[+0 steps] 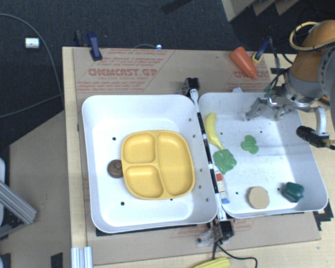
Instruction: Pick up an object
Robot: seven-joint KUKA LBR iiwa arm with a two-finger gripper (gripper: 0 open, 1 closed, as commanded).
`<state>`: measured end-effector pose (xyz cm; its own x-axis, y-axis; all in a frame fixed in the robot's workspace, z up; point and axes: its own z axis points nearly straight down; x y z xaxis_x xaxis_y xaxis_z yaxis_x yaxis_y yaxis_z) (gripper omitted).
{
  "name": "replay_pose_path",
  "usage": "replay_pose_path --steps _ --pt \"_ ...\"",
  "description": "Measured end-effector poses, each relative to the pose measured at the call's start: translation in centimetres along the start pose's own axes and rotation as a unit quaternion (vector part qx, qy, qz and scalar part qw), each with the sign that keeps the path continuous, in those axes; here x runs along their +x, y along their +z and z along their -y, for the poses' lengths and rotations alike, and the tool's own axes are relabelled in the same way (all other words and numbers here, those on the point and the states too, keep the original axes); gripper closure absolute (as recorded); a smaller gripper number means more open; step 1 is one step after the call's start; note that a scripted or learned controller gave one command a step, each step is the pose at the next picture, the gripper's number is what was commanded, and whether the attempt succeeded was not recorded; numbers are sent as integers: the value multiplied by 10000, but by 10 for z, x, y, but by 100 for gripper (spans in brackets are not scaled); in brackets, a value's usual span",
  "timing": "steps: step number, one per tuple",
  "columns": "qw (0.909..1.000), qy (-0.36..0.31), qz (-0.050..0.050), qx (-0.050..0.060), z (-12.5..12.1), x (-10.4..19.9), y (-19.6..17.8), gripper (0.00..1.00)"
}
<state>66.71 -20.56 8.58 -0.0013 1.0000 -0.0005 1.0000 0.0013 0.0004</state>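
The arm reached in from three o'clock, its orange band showing at the upper right, and the claw (266,106) hung over the far part of the right bin (310,166), toward that bin's twelve o'clock. Its two fingers pointed off toward nine o'clock and stood a little apart, with nothing between them; how wide the gap was could not be judged from this slant.

Five loose things lay in the right bin. A yellow banana (212,130) rested along the bin's nine o'clock wall. Just below it, at about eight o'clock, sat a large green leafy piece (224,161), and a smaller green piece (249,144) lay near the bin's middle, well apart from the claw. A round tan disc (258,197) lay at six o'clock, and a dark green block (293,191) sat near it at about five o'clock. None of them touched the claw.

The left bin (97,149) held a yellow divided plate (157,164) with three compartments at its centre. A small brown round piece (115,168) lay touching the plate's nine o'clock edge.

On the counter (134,66) beyond the bins, an orange carrot-shaped object (244,62) lay at about one o'clock of the scene, and a blue clamp (93,46) gripped the counter's far edge at eleven o'clock.
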Motion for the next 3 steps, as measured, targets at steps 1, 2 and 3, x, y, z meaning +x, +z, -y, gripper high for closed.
replay_pose_path --steps 1,2,3 --pt "10000 2 -8 7 67 83 1 0" --pt "10000 10 -4 11 74 59 1 0" --pt "10000 9 -5 1 73 60 -9 100"
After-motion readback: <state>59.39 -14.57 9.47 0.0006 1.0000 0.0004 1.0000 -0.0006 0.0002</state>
